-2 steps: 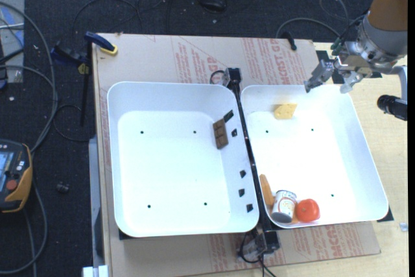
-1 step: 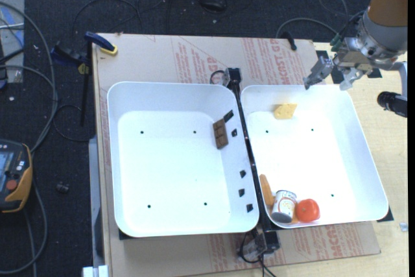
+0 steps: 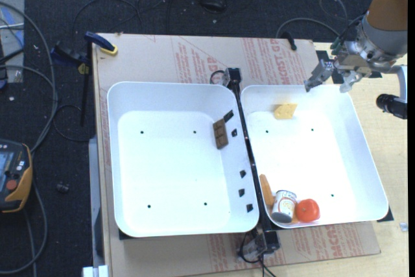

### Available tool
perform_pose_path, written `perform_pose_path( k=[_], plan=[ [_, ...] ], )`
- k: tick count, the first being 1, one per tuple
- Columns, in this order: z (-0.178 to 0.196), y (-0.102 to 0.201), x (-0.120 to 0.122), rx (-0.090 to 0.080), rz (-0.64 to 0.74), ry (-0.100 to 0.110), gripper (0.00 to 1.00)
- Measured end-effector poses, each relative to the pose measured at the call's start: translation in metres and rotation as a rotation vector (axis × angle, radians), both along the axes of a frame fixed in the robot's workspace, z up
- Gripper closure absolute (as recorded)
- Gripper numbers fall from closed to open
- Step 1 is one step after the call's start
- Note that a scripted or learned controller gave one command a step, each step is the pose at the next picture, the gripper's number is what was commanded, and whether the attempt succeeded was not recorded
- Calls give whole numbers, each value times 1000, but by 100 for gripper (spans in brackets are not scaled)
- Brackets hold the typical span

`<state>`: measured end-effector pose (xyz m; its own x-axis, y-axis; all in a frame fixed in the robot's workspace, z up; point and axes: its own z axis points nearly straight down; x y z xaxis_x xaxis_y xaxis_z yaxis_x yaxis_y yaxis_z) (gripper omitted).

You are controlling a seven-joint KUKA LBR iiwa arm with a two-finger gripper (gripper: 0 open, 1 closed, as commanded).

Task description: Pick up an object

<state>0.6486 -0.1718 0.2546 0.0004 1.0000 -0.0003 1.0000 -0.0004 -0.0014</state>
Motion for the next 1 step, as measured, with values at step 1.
perform_pose_path(
  k=[1],
  plan=[
    [7, 13, -5, 0, 1, -2, 0]
  ],
)
